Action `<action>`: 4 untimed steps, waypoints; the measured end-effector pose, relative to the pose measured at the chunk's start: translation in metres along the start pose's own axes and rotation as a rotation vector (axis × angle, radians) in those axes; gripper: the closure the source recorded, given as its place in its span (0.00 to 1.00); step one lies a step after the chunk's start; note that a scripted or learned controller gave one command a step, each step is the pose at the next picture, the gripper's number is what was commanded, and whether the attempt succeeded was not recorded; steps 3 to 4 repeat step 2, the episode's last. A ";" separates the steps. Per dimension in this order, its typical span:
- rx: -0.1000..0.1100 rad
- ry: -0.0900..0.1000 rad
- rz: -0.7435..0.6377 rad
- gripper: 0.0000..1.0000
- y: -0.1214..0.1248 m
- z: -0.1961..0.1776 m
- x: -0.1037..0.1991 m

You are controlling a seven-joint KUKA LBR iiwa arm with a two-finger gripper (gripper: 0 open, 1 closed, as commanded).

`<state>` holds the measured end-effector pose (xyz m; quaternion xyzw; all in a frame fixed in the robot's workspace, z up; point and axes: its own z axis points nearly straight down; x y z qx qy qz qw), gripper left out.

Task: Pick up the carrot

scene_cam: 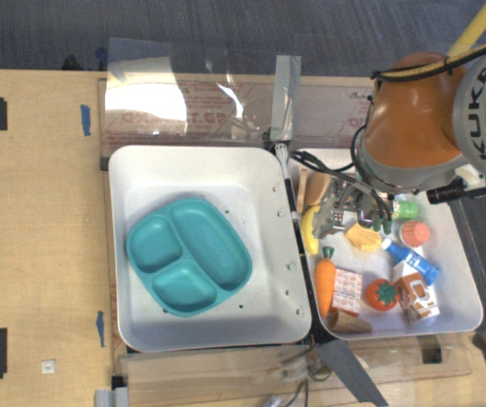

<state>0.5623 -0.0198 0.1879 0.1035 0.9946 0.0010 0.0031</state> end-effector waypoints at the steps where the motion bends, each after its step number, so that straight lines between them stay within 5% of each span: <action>1: 0.001 0.010 -0.366 1.00 -0.037 0.005 0.076; 2: 0.001 0.005 0.042 1.00 0.037 0.006 0.060; 4: 0.001 0.005 0.042 1.00 0.037 0.006 0.060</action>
